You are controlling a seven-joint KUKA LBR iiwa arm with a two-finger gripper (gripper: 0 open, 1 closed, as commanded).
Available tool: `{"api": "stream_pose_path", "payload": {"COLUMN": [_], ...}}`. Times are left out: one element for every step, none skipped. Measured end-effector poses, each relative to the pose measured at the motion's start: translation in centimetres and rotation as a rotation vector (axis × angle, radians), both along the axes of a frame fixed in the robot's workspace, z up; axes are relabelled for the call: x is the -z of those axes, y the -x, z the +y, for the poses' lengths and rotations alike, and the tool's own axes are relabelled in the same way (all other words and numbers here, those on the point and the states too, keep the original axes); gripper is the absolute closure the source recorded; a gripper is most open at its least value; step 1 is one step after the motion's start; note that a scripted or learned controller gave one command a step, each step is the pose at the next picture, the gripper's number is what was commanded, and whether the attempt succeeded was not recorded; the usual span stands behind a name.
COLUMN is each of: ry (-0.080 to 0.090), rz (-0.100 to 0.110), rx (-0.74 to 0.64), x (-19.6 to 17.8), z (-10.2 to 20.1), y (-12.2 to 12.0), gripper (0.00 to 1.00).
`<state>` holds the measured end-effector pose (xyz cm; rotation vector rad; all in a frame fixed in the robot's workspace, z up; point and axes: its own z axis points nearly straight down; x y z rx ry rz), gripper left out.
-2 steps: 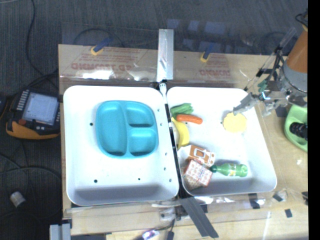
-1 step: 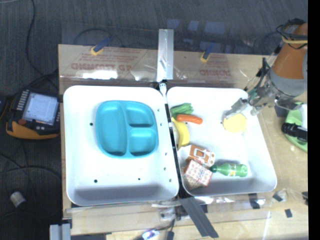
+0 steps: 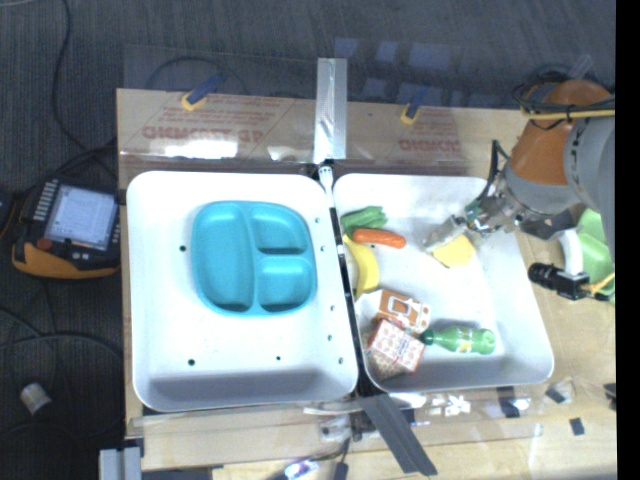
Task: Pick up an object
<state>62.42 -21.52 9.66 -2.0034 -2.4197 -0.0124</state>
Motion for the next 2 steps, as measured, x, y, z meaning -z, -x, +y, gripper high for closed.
{"api": "stream_pose_path", "payload": {"ry": [0.000,0.007], "rz": [0.004,0.006], "rx": [-0.002,-0.063], "x": [-0.7,-12.1], "z": [0.0,4.4], "y": [0.1,-3.1], "gripper": [1.00,1.00]}}
